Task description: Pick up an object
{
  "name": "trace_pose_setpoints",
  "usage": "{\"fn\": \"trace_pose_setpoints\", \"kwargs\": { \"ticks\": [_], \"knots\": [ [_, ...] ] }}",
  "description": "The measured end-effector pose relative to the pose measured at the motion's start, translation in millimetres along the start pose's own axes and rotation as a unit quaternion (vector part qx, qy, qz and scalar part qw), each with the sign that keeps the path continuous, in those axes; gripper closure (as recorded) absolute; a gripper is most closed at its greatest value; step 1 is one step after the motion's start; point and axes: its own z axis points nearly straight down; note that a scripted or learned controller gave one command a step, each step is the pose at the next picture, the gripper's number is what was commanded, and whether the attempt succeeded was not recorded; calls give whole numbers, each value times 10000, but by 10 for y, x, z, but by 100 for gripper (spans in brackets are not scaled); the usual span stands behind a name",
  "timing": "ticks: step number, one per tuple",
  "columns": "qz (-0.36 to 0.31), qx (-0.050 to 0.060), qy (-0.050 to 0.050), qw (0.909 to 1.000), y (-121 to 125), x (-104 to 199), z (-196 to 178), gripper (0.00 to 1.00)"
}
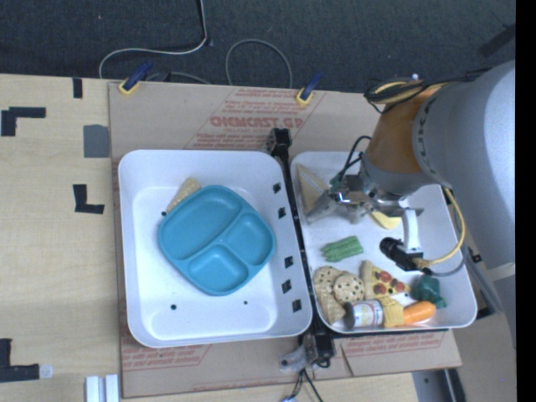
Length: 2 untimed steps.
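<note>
My gripper (328, 199) is low in the right bin (452, 216), near its upper left part, and it is open. Its fingers (316, 211) stand just beside a tan wedge-shaped toy sandwich (310, 182), with nothing visibly between them. A green toy vegetable (342, 247) lies just below the gripper. A yellow piece (385, 219) is partly hidden under the wrist. Along the bin's front lie brown cookies (337, 288), a pizza slice (381, 281), a small bottle (368, 314), an orange carrot (417, 312) and a teal piece (429, 290).
The left bin (142, 224) holds a blue divided plate (216, 239) with a tan item (182, 195) tucked under its far edge. A black divider (289, 224) runs between the bins. The arm's grey body and orange band (394, 141) hang over the right bin's upper right.
</note>
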Motion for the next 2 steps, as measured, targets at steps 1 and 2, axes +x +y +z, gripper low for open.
{"fn": "trace_pose_setpoints", "kwargs": {
  "ticks": [1,2],
  "knots": [
    [-6,-1,3,10000,576,7,10,0],
    [0,15,-1,10000,555,4,-84,100]
  ]
}}
